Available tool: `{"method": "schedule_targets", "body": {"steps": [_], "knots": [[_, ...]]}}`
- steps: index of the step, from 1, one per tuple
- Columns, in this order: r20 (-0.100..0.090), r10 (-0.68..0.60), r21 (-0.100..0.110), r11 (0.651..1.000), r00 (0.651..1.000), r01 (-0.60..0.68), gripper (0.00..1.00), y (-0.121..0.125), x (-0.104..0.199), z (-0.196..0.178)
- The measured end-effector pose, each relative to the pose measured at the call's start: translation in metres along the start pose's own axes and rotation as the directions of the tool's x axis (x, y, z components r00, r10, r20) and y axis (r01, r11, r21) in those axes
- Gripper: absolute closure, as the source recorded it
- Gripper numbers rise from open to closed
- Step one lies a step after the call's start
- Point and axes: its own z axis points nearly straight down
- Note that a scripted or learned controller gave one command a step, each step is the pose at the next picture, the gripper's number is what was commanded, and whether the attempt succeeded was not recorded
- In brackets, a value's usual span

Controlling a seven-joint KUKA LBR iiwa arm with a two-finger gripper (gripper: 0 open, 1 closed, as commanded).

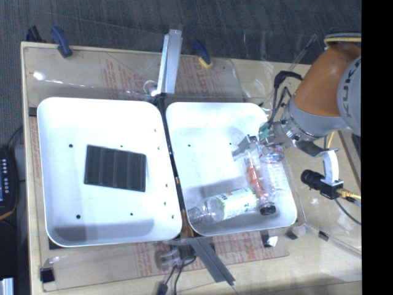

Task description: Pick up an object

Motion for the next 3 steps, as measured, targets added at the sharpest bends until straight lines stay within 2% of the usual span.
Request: {"method": "schedule_targets", "body": {"steps": [1,2,3], "knots": [[0.001,-0.062,-0.001,0.998,0.998,0.062,0.00,0.044,-0.005,0.041],[0.003,-0.224,-0.003,0.975,0.975,0.224,0.00,0.079,-0.007,0.092],[0.001,-0.298,-0.001,0.955,0.955,0.298,0.00,0.073,0.053,0.075]]}}
